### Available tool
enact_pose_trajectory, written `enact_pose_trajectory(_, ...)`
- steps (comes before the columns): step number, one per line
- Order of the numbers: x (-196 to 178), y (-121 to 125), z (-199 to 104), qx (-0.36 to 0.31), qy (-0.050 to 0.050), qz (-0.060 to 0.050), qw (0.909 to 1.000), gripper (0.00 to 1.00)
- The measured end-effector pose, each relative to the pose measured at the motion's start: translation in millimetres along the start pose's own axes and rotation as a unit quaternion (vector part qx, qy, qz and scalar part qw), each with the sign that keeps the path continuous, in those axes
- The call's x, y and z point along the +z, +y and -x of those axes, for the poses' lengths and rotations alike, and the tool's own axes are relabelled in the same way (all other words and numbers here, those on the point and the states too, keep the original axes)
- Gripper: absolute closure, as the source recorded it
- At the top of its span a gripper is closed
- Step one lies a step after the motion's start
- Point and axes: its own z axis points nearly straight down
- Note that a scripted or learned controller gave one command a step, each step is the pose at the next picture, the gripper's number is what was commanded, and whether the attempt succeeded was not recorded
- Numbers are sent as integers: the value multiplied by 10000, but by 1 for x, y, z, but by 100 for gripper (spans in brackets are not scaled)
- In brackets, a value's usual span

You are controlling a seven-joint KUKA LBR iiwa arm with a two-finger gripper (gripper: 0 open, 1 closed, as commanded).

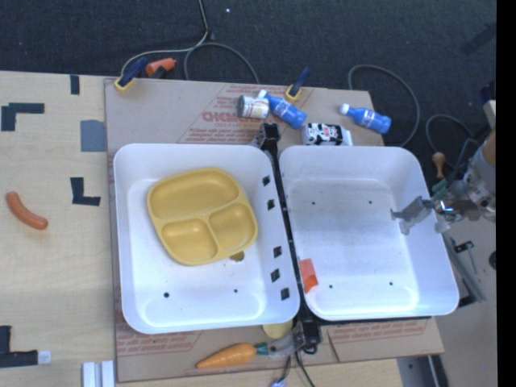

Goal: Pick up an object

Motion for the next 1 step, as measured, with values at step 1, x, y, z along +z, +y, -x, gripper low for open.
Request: enact_pose_trajectory(1,140,36,-71,-34,26,-43,10000,0)
